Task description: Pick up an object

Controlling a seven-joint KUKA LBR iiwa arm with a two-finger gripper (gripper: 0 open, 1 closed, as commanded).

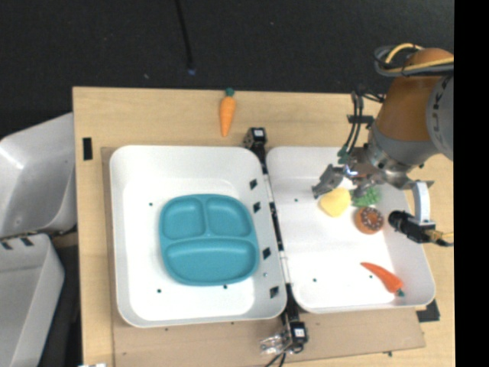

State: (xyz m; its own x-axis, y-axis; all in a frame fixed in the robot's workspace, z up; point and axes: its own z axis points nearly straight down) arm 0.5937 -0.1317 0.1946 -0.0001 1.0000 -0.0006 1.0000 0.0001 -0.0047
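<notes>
Your hand (pixel 341 183) sits over the back half of the right bin (pixel 336 290), arm coming in from the right. You can't tell from this angle whether it's clenched or released, and nothing is visibly gripped.

Nearest candidate is the yellow lump (pixel 334 202). It lies on the bin floor just below the hand in the view, touching it or very close; which one isn't clear.

Crowding on the lump's right:
- green leafy piece (pixel 370 196), just beside the lump and partly under the wrist
- brown round piece (pixel 370 220), just in front of the green one and near the lump
- red chili (pixel 383 277), well apart, lying flat near the front right corner

The lump's left and front sides are bare bin floor.

Elsewhere:
- left bin (pixel 130 281) holds a teal divided plate (pixel 208 238), flat and roughly centred
- a carrot (pixel 227 113) lies on the tabletop (pixel 153 113) behind the left bin, outside both bins, green end pointing away
- small black clips (pixel 267 252) run along the seam between the bins, with a black fitting (pixel 256 137) at the far end
</notes>
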